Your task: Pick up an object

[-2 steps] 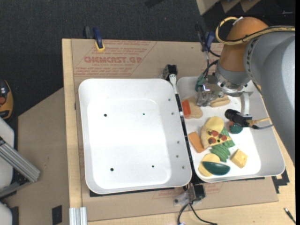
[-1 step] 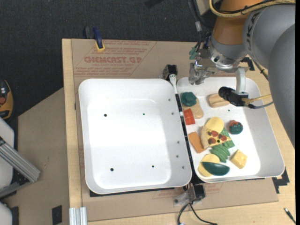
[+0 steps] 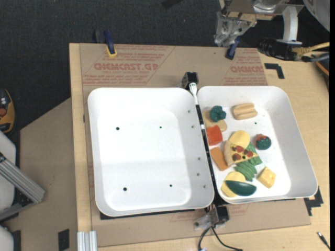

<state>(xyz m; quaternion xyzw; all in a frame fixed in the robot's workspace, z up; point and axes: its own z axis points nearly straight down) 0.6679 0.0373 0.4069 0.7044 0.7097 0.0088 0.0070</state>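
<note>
The metal two-finger gripper (image 3: 229, 31) is hanging above the counter at twelve o'clock of the shallow white plastic right bin (image 3: 293, 140), carrying nothing visible, its opening too blurred to tell. The glossy moulded toy foods are lying clustered in that bin: a tan bun-shaped piece (image 3: 244, 111), a green broccoli-like lump (image 3: 218, 113), an orange block (image 3: 214, 135) and a yellow wedge (image 3: 267, 178). Because smooth rounded pieces are touching, a descent is likely risking a slip or a nudged neighbour.

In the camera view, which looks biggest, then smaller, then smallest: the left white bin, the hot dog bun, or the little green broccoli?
Largest to smallest:
1. The left white bin, by far.
2. The hot dog bun.
3. The green broccoli, slightly smaller than the bun; the two are close, so that order is less certain.
</note>
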